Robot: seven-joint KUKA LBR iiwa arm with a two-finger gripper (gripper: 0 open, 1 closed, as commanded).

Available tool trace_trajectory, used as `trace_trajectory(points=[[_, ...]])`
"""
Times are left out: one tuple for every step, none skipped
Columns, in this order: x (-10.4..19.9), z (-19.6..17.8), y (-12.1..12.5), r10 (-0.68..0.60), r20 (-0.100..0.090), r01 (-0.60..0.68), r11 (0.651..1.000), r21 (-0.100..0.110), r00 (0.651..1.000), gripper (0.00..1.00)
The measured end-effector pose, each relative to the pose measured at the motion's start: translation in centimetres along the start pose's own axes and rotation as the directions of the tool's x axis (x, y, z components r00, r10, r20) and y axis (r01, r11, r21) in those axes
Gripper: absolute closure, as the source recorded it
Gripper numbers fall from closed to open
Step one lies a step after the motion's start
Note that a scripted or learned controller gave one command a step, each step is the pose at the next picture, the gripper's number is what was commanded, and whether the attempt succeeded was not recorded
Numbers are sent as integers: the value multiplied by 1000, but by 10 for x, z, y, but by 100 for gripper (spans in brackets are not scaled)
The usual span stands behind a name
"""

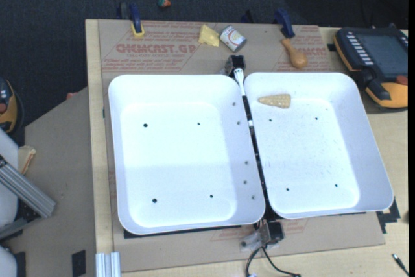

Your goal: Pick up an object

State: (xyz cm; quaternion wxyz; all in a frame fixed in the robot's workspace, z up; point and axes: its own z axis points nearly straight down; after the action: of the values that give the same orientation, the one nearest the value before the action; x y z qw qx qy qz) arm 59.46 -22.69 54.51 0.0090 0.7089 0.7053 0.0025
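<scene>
A small tan, crumbly-looking wedge [275,100] lies in the right bin [363,139] near its far wall, left of centre. The left bin [123,139] is a shallow white tray with a few dark dots on its floor.
On the bench behind the bins lie a yellow wedge [209,36], a small white-and-grey block [233,39] and an orange-brown wooden piece [295,55]. Blue clamps [135,18] hold the board's far edge. A black and yellow handheld pendant [376,61] sits at the far right.
</scene>
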Motion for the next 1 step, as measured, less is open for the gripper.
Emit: trace_trajectory(points=[[76, 183, 70, -12, -16, 13, 999, 31, 1000, 100]])
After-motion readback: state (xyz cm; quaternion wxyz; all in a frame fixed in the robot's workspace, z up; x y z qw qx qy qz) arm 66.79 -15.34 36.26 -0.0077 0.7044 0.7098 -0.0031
